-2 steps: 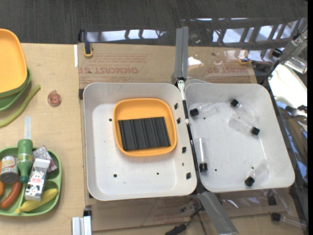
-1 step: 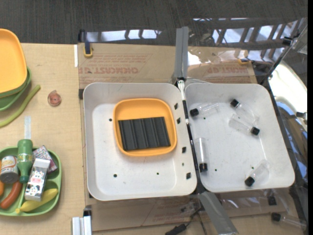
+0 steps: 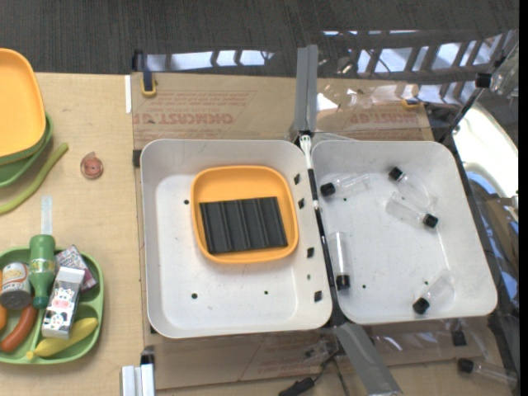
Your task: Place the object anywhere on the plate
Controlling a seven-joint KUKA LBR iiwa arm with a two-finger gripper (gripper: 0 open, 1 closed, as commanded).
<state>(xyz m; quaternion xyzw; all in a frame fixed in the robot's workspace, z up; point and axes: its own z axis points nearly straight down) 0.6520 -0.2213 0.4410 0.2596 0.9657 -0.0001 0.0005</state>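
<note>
Two white bins on the bench. In the left bin (image 3: pixel 153 246), nearer its far edge than its near edge, sits the orange plate (image 3: pixel 243 175). A dark ribbed slab (image 3: pixel 244 225) lies flat across the plate's middle, inside the raised rim. If this slab is the task's object, the placement looks already achieved. The right bin (image 3: pixel 472 221) holds several clear black-capped tubes. One tube (image 3: pixel 340 258) lies along its left wall, another (image 3: pixel 410 186) is near the far right corner, and a third (image 3: pixel 435 292) is at the near right corner. The main hazard is a fresh descent into the left bin, which could catch the slab's edge and drag it over the rim onto the bin floor. If a tube is meant instead, it is round and smooth, so it would likely slip or roll off the ribs, and the one against the wall leaves little room for a finger. How far the gripper is open, whether it carries anything, and how the slab lies relative to it cannot be told from this view.
</note>
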